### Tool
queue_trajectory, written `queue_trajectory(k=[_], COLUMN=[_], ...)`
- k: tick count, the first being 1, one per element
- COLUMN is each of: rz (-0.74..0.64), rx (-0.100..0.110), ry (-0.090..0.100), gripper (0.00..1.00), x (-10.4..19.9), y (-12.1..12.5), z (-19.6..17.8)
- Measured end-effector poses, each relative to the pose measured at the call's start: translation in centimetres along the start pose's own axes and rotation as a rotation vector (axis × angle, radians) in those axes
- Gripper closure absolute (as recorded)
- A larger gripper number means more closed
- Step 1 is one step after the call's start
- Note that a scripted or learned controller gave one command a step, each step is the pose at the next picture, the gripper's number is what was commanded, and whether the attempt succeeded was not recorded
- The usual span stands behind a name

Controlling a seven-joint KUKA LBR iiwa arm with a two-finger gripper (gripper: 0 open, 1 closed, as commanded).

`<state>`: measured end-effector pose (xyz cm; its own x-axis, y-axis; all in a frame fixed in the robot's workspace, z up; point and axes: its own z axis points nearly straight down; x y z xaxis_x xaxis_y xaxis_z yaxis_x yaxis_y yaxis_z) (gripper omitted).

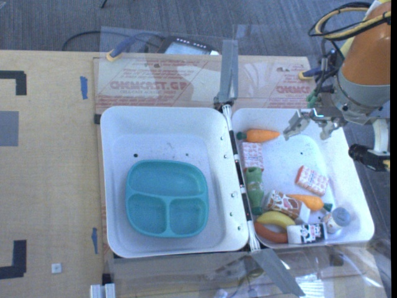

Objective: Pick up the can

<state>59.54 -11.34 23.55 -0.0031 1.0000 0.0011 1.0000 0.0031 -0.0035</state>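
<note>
At right bin's near corner, small grey-blue can (pixel 340 216) stands upright

We see bright even light, glare bleaching the white bins (pixel 118 126), soft faint shadows, slight blur throughout

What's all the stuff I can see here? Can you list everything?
Left bin: one, white, left.
Right bin: one, white, right.
Plate: one, teal, three compartments, in left bin.
Carrots: two, orange, right bin; one at the back, one near the front.
Banana: one, yellow, right bin front.
Can: one, small, bluish top, right bin's front right corner.
Small packets and cartons: several, mixed colours, right bin.
Arm: one, grey and orange, from the right.
Gripper: one, above right bin's back.
</note>
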Motion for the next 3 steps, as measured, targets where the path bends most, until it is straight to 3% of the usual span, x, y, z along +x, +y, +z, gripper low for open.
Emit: queue_trajectory(k=[1,2,3], rz=[-0.105,0.035,0.113], rx=[-0.017,-0.003,-0.017], ry=[-0.004,-0.001,-0.006], gripper=[0.0,0.0,0.0], x=[-2.2,-10.5,-4.3], y=[-4.7,-7.3,-2.5], z=[13.7,8.5,14.5])
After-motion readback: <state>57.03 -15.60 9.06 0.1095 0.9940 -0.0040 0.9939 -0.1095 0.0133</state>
